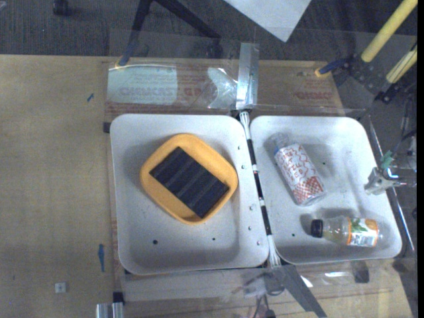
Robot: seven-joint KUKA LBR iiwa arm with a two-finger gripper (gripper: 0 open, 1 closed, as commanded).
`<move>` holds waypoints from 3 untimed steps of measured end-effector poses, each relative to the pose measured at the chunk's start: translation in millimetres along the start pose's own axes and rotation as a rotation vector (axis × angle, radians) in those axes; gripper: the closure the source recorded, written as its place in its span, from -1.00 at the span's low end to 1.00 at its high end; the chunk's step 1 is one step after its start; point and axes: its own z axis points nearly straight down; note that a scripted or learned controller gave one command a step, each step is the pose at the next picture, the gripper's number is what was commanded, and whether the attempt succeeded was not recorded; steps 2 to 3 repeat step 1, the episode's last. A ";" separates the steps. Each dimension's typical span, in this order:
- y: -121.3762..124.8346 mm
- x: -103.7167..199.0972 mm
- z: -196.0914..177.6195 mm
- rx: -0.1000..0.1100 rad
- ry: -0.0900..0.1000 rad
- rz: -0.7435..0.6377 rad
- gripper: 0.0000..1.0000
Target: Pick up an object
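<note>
A yellow, rounded-square object with a dark ribbed panel on top [189, 186] lies in the left white bin [132, 244], a little above its middle. In the right white bin [344, 134], a crumpled red-and-white patterned can [299, 173] lies on its side, left of centre. A small plastic bottle of orange drink [346, 231] with a black cap rests on its side near the front wall, cap pointing left.
A small metal fitting [384, 176] sits at the right bin's right rim. A metal divider bracket [248, 81] and a crumpled clear wrapper [222, 85] lie behind the bins. Yellow-handled tools [391, 22] are at the back right.
</note>
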 end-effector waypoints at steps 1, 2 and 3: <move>0.0 0.3 0.1 0.000 0.000 0.000 -1.00; 0.0 0.3 0.1 0.000 0.000 0.000 -1.00; 0.0 0.3 0.1 0.000 0.000 0.000 -1.00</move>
